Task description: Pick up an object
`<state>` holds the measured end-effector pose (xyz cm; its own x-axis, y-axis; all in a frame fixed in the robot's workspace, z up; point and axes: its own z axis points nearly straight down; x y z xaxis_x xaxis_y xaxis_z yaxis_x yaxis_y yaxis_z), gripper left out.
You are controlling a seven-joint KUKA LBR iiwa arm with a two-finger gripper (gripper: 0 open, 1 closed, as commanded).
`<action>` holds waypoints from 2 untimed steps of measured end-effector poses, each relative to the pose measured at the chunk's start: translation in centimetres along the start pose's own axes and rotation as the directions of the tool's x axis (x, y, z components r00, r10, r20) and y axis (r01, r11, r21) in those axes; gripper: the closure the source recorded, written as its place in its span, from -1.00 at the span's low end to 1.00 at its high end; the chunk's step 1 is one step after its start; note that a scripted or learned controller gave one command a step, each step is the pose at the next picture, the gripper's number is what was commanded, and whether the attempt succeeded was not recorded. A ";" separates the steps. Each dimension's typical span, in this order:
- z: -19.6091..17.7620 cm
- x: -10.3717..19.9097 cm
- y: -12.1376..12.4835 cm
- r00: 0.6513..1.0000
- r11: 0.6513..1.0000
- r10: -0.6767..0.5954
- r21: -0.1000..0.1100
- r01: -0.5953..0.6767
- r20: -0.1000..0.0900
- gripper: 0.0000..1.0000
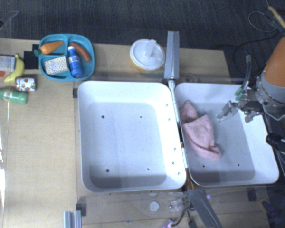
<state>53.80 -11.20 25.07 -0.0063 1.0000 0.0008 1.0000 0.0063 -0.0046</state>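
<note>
A crumpled pink cloth (pixel 199 133) lies in the right bin (pixel 263 172), against its left wall. My gripper (pixel 237 113) hangs over the same bin's upper right part, to the right of the cloth and apart from it. Its fingers (pixel 225 112) stand open with nothing between them. The grey arm with its orange band (pixel 281 65) comes in from the right edge.
The left bin (pixel 128 134) sits beside the right one, with a metal divider (pixel 171 56) behind the seam between them. Behind the bins stand a white lidded tub (pixel 147 54) and a blue plate (pixel 66 57) of toy food. A banana, can and green bottle (pixel 9 96) lie far left.
</note>
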 end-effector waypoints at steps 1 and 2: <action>15.5 0.9 -0.4 0.996 0.996 -0.086 -0.012 0.086 0.002 -1.00; 16.0 1.9 -2.7 0.997 0.997 -0.074 -0.031 0.074 0.008 -1.00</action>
<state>51.06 -9.34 9.08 -0.0802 0.9968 -0.0068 0.9964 0.0803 0.0262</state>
